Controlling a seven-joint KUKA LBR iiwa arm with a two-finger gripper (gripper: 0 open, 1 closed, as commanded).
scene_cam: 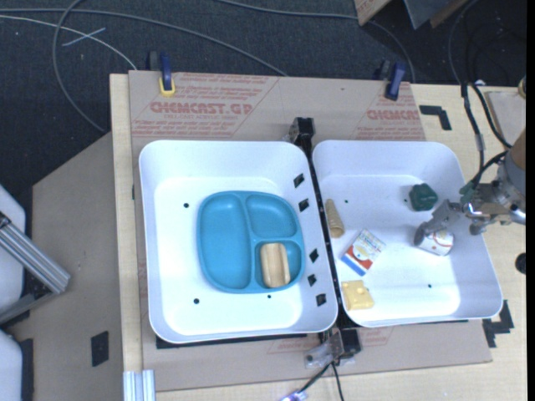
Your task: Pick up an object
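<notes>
Pincer (440,228) low over the right shallow white plastic bin (393,312), directly above the small white-and-red cup-like object (436,242) near the bin's right wall, so the approach is straight down; finger spacing cannot be judged.

The arm reaches in from the right edge of the frame, at mid height. Its hand (440,224) sits low at the right of the frame, grey metal fingers (435,221) pointing left and downward.
</notes>
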